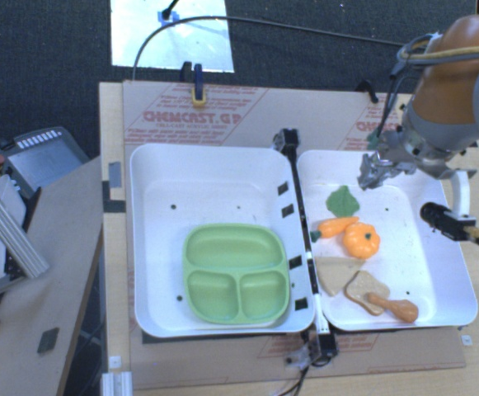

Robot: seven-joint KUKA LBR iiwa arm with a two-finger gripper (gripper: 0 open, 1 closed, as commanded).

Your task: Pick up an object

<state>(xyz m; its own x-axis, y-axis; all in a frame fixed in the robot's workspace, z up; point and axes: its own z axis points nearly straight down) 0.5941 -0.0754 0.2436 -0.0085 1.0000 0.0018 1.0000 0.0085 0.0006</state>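
Two-finger gripper point(373, 176) hangs over the far end of the right shallow white bin point(437, 254). Can't tell its opening from here; nothing visible between the fingers. Nearest target: flat green leaf-shaped toy point(342, 200), just below-left in frame. Orange plastic carrot point(336, 227) lies beyond it, long axis running roughly left-right.

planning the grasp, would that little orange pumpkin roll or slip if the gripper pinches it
The pumpkin looks round and glossy, so it may roll or squirt sideways. It touches the carrot, which could shift too.
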